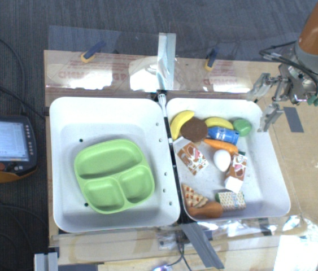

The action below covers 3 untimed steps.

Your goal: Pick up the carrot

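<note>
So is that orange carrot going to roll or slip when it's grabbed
The tapered orange carrot looks smooth and rounded, so it could slip or roll. It seems a rigid toy, probably light. The white egg and blue bottle beside it may get nudged.

Floor [119,10]: dark grey carpet with a fine ribbed weave, visible along the top and down the left side. A black cable [0,61] loops across it at the left. A teach pendant [6,147] lies on the carpet at the left edge, grey body with an orange underside, its screen lit pale. The bench [311,168] has a light wood top, exposed at the right. Clear plastic sheeting [113,75] covers the rear strip of the bench, held by two yellow-and-blue clamps [92,51]. Lighting is even and diffuse, with bright glare patches on the sheeting near the rear centre.
</note>
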{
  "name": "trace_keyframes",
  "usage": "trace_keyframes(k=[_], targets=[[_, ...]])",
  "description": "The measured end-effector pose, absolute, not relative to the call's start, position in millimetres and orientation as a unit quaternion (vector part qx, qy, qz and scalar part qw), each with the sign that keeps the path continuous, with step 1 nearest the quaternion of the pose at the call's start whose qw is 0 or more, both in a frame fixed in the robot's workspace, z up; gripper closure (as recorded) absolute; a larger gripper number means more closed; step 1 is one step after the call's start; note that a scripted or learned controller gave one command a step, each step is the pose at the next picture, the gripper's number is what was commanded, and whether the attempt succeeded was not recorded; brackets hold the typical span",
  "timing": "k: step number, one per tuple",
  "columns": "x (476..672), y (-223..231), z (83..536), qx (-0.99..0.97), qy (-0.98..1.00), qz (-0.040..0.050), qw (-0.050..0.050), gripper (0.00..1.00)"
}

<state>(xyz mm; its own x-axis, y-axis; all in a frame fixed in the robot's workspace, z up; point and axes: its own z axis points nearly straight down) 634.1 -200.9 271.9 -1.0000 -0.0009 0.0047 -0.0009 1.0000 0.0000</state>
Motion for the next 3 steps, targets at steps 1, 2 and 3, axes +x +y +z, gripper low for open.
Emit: trace_keyframes(k=[1, 2, 3], targets=[[656.0, -163, 136, 0.092, -0.996, -0.0033, 0.008, 0.0], [622.0, -152, 92, 0.116, -0.993, 0.0008, -0.001, 0.0], [623.3, -151, 99, 0.116, -0.993, 0.001, 0.0, 1.0]])
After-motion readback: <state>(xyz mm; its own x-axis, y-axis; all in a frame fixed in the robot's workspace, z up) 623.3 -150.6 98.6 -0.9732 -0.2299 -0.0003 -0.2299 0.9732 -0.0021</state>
